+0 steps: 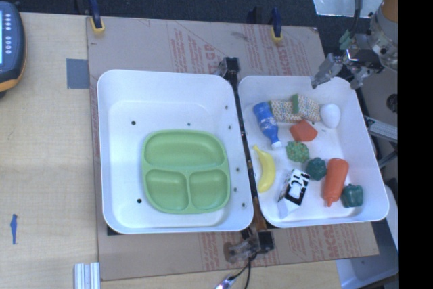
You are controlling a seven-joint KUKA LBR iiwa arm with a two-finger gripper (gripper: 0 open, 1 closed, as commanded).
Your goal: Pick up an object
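Note:
The right bin point(365, 145) holds several small items. Among them are a blue bottle point(266, 122), a patterned sponge point(296, 107), a white egg point(330, 114), a yellow banana point(265, 168), an orange carrot point(335, 181) and a black-and-white carton point(294, 187). My gripper point(339, 77) hangs over the bin's far right corner, above and behind the egg. It is open, with nothing between its fingers.
The left bin point(115, 145) carries a green divided plate point(186, 171). In the right bin there are also a red-orange piece point(304, 131), a green broccoli point(297, 151), a dark teal item point(315, 168) and a green pepper point(352, 195). A blue-grey device point(10, 44) sits at the far left.

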